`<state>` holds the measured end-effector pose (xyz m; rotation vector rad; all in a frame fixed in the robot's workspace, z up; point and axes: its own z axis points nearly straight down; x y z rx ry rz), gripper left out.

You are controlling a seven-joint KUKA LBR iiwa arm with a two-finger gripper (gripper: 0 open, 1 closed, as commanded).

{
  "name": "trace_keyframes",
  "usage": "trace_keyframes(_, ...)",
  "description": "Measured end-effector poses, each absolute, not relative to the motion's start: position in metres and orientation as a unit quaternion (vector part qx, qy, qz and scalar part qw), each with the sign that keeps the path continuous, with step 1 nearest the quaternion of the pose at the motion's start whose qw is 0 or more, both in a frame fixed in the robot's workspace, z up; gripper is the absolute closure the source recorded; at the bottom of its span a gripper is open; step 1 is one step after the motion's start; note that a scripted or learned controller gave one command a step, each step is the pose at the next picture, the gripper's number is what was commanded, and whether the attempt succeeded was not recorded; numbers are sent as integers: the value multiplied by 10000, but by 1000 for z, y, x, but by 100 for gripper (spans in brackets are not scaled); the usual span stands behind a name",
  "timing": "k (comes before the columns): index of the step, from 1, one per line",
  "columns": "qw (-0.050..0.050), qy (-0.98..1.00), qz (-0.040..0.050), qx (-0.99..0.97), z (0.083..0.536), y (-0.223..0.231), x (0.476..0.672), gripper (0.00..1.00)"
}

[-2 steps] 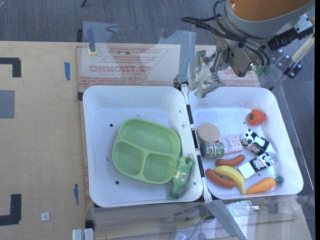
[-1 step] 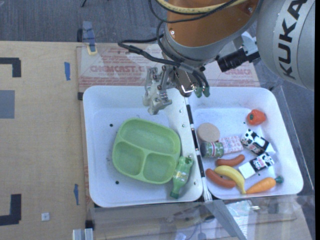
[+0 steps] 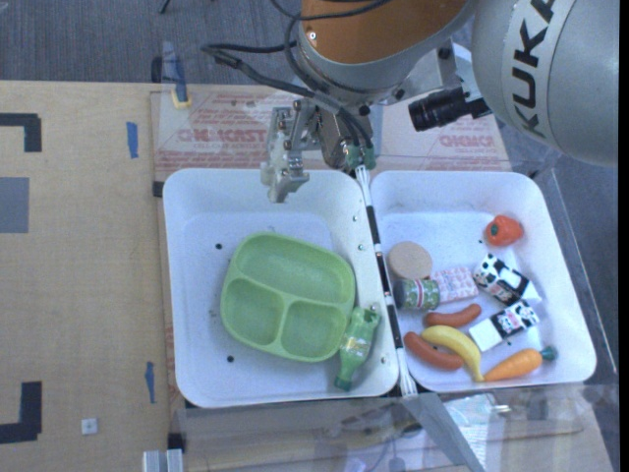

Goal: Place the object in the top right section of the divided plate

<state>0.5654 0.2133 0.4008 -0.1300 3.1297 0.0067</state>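
A light green divided plate point(image 3: 285, 298) lies in the left bin point(image 3: 187, 264), with one long section at its far side and two smaller ones at its near side; all three hold nothing. A green bottle point(image 3: 356, 347) lies on its side against the plate's near right rim. My gripper point(image 3: 313, 170) hangs over the far edge of the left bin, above and beyond the plate. Its two grey fingers point(image 3: 284, 170) stand apart, open, with nothing between them.
The right bin point(image 3: 550, 224) holds a red tomato point(image 3: 502, 230), a tan-topped can point(image 3: 410, 262), a pink packet point(image 3: 455, 282), two cow-patterned toys point(image 3: 501, 279), two sausages point(image 3: 452, 316), a banana point(image 3: 458, 347) and a carrot point(image 3: 515, 364). The bins' shared wall point(image 3: 378, 254) runs just right of the plate.
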Motion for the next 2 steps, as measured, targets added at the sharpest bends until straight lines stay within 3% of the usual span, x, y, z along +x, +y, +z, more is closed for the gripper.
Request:
trace_keyframes(1,50,9910,18,-1335,438,225,663,100)
trace_keyframes(2,51,9995,25,-312,93,225,652,100)
